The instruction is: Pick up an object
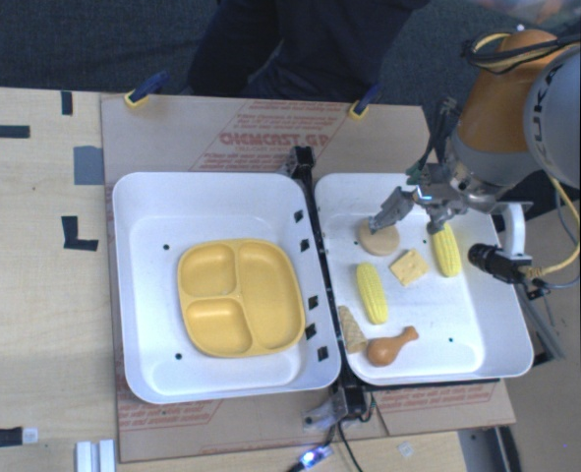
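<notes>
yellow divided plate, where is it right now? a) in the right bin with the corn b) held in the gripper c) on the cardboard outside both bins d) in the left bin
d: the yellow divided plate lies flat on the floor of the left bin, while the two corn cobs, the cheese piece and the chicken drumstick lie in the right bin, where the gripper is.

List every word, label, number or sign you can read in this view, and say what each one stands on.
Red print on the cardboard sheet under the bins, upside down from this view: too blurred to read.
Dark letters on the grey arm at the right edge: cut off and not readable.
Black tape marks on the bench top: shapes, not text.
Nothing readable on the yellow divided plate or the toy food.
</notes>
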Motion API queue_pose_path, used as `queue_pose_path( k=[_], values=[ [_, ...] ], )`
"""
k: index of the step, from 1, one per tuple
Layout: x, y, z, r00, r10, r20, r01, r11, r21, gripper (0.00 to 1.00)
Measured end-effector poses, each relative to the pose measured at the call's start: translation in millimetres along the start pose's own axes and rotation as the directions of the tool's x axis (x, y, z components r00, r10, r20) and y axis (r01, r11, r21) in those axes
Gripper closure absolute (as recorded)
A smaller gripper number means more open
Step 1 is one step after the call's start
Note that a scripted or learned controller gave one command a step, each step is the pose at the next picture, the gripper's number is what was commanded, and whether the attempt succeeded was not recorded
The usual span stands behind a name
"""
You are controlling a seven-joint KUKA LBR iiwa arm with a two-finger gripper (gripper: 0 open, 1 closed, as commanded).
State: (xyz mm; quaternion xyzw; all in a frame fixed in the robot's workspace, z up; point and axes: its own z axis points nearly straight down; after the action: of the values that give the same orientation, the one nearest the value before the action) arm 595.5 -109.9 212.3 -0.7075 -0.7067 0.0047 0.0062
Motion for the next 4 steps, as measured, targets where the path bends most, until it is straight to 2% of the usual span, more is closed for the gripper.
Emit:
queue_pose_path(
  k=[1, 2, 4],
  values=[
    [0, 3, -8, 1.0, -0.003, 0.002, 0.003, 1.0, -0.013, 0.0],
    [-6, 9, 50, 1.0, -0.002, 0.003, 0.002, 1.0, -0.009, 0.0],
    [-7, 10, 130, 1.0, -0.004, 0.003, 0.004, 1.0, -0.013, 0.0]
  ],
)
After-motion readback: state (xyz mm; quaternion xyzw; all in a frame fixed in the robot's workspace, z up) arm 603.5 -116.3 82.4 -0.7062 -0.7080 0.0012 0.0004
